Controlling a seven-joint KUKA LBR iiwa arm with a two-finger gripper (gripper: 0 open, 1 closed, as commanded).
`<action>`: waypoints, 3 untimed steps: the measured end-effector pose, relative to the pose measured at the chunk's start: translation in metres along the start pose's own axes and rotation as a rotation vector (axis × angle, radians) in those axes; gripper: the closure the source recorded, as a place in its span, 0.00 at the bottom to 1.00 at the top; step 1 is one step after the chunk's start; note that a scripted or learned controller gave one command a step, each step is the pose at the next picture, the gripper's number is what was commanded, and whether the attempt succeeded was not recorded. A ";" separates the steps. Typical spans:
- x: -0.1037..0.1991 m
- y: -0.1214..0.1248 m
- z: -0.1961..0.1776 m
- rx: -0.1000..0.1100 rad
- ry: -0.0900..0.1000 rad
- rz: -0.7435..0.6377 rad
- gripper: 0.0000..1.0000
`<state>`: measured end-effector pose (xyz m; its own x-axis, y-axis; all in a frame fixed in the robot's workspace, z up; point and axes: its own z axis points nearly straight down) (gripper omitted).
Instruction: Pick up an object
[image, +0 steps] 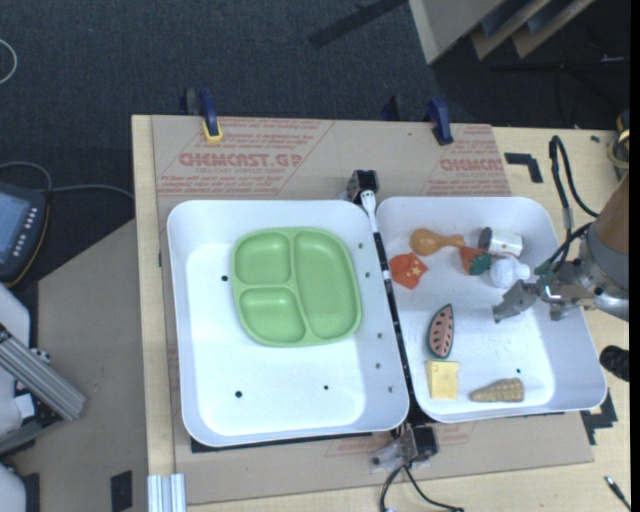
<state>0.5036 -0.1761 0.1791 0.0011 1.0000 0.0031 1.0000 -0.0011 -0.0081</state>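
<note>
Near the front edge of the right white bin (575, 395) lie a yellow cheese-like block (443, 379) and a tan ridged cone (498, 392), a watermelon slice (440, 331) just behind them. Left, the other white bin (200, 390) holds a green divided plate (297, 285). At the right bin's right edge the gripper (530, 301) hangs with fingers spread and nothing between them: I judge the approach under way, calling for a descent onto one piece.

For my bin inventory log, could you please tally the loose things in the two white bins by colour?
Green: 1, the divided plate in the left bin.
Orange or red: 3, pear-shaped piece, red-orange piece, watermelon slice.
Yellow or tan: 2, cheese block, cone.
Mixed cluster: too tangled to count.
Total: 6 plus the cluster.
</note>
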 end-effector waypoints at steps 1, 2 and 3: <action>0.003 0.002 0.063 -0.001 0.000 -0.001 0.00; 0.004 0.002 0.097 -0.003 0.000 -0.001 0.00; 0.003 0.003 0.084 -0.009 -0.003 0.000 1.00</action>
<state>0.5058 -0.1724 0.0950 0.0013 1.0000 0.0003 1.0000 -0.0013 0.0007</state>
